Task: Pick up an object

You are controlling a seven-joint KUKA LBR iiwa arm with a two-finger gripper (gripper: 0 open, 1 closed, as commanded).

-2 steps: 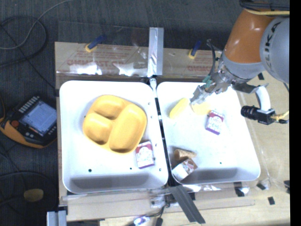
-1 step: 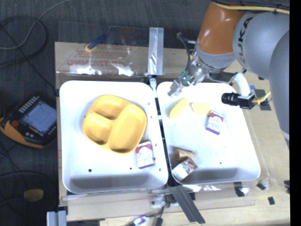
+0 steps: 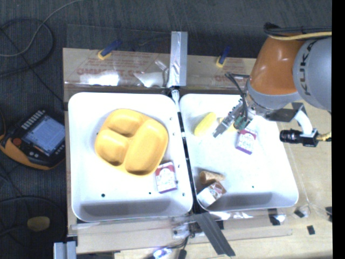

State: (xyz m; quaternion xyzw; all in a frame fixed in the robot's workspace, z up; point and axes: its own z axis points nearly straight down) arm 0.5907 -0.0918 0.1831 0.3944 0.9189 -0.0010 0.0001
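The tray [image 3: 131, 142] and a card [image 3: 166, 177] lie in the left bin [image 3: 81, 161].

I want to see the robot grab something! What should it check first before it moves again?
1. Is there something to pick near the gripper? Ok: a yellow lemon-shaped object lies just beside it in the right bin.
2. Is the gripper already holding something? Cannot tell from this slanted view.
3. Does the yellow object have free room? Ok: it lies apart from the small purple-and-white packet.
4. Is the bin wall in the way? Cannot tell: the yellow object sits near the divider between the bins.
5. Other choices? Ok: a brown-and-white wrapped item lies at the bin's front.
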